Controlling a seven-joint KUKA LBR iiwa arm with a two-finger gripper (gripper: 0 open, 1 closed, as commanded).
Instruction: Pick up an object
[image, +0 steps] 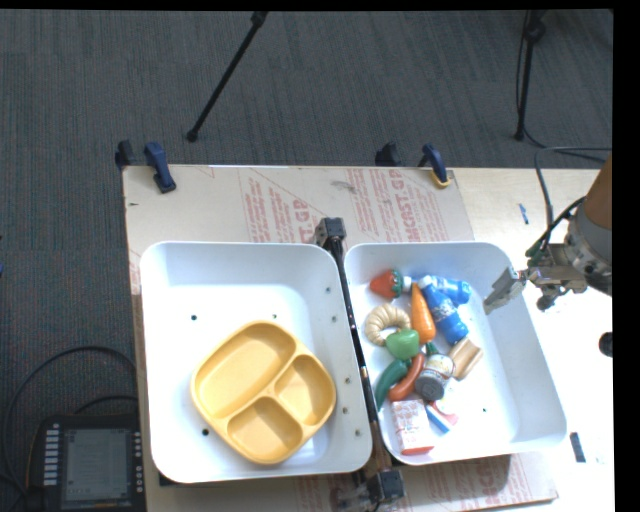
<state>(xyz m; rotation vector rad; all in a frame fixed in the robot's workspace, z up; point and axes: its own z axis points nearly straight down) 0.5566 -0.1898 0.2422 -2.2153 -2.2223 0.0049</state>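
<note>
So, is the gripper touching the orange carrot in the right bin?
Apart. The camera view shows the gripper at the right bin's right wall, with bare white floor between it and the orange carrot.

glossy plastic yellow tray (262, 403), smooth white bins (240, 262)

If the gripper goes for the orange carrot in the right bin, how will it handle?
The carrot looks like smooth moulded plastic, so probably stiff, light, a bit slippery. Its tapered round shape may roll or squirt out. It lies against the blue bottle, so neighbours could shift.
</note>
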